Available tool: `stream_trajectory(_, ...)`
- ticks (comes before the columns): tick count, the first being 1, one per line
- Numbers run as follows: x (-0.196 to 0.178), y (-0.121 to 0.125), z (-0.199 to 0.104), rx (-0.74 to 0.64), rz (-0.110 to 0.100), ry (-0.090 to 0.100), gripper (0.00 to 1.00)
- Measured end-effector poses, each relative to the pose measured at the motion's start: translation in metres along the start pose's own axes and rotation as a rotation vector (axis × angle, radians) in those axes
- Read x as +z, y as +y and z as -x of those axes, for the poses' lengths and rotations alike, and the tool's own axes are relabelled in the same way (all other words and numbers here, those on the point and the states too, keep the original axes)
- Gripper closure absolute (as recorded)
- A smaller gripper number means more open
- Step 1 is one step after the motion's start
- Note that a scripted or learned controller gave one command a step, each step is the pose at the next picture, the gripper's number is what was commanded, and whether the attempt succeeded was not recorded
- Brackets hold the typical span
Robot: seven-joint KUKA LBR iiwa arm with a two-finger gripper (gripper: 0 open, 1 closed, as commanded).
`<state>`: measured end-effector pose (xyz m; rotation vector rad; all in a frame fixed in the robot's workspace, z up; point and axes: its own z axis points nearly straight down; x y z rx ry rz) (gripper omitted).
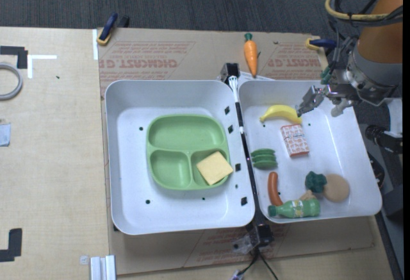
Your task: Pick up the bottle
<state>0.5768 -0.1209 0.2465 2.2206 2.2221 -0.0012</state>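
My fingers [310,100] are hanging over the right bin [359,163] around 12 o'clock, right by the banana [280,113], slightly parted, holding nothing. The green bottle [295,209] is lying down at 6 o'clock.

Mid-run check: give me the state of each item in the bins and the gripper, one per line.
Bottle: lying on its side, near edge of right bin, not held.
Banana: lying flat, beside the gripper.
Box: lying flat.
Sausage: lying flat.
Sponge: in tray, right compartment.
Gripper: above right bin, far end, holding nothing visible.
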Motion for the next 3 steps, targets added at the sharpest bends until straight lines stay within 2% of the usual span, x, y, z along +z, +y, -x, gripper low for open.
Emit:
stream_trajectory(1, -0.010, 0.000, 0.000, 0.000, 0.000, -0.001, 1.00)
stream_trajectory(2, 0.054, -0.044, -0.055, -0.199, 0.000, 0.000, 1.00)
stream_trajectory(3, 0.052, -0.093, -0.158, -0.059, -0.002, 0.000, 1.00)
